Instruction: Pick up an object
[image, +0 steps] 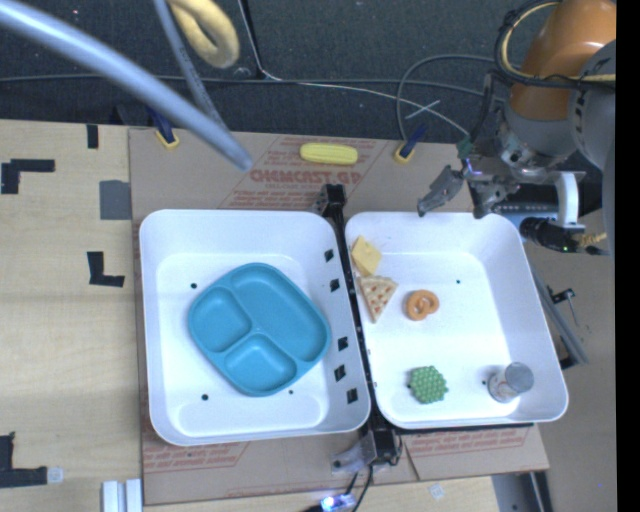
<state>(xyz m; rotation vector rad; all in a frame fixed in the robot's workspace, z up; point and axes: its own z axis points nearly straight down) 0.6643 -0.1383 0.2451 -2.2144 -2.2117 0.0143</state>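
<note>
Robotics lab: 2 white bins (160, 300) on cardboard-covered bench (280, 175), loose cables (400, 95), toy food (421, 305).

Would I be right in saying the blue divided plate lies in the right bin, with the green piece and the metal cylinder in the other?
Not quite: the camera view shows the blue divided plate in the left bin. The green piece and the metal cylinder are in the other, the right bin.

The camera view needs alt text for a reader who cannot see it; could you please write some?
A grey arm's open gripper hovers at the far edge of the right bin, which contains a cheese wedge, waffle piece, orange pretzel, green ball and metal cylinder. The left bin contains a blue divided tray.
</note>
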